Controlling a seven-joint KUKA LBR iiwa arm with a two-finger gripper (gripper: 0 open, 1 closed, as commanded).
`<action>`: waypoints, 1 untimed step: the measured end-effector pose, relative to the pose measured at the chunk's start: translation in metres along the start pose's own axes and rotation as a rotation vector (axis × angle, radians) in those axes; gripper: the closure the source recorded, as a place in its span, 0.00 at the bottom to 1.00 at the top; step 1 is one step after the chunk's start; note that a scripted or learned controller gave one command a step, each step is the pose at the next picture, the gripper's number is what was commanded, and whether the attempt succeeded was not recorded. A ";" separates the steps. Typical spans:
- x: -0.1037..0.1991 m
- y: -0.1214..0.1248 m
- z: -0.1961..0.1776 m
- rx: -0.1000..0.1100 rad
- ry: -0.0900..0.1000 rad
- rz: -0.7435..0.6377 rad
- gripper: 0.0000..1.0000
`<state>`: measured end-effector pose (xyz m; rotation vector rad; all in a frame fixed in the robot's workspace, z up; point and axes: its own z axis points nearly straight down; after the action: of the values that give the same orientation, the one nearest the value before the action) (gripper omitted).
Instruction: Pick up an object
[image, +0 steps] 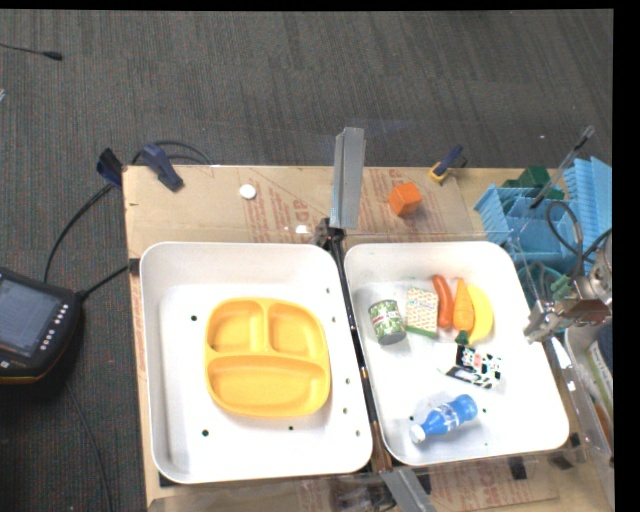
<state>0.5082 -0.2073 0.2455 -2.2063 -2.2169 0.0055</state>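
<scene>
- Nearest the camera, a blue plastic bottle (446, 417) with a white cap lies on its side near the front edge of the right bin (520, 420)
- Just behind it, a small black-and-white patterned card (476, 365) lies flat on the bin floor
- Further back, a cluster sits mid-bin: a small green-labelled can (386, 321), a pale packet (421, 311) beside it, then an orange-red carrot-shaped toy (444, 300), an orange piece (462, 305) and a yellow banana (481, 313), side by side and touching
- The left bin (170, 300) holds a yellow divided tray (268, 357) with three compartments, roughly centred
- At the right edge, the gripper (572, 312) hangs over the bin's right rim, apart from every object; how wide its fingers stand cannot be told, and nothing is seen in them
- Behind the bins, an orange block (404, 198) rests on the cardboard, with a blue rack (540, 215) to its right
</scene>
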 end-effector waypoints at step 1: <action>0.008 -0.013 -0.027 -0.006 -0.004 0.435 1.00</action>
<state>0.4958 -0.1998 0.2727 -2.6395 -1.6928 0.0075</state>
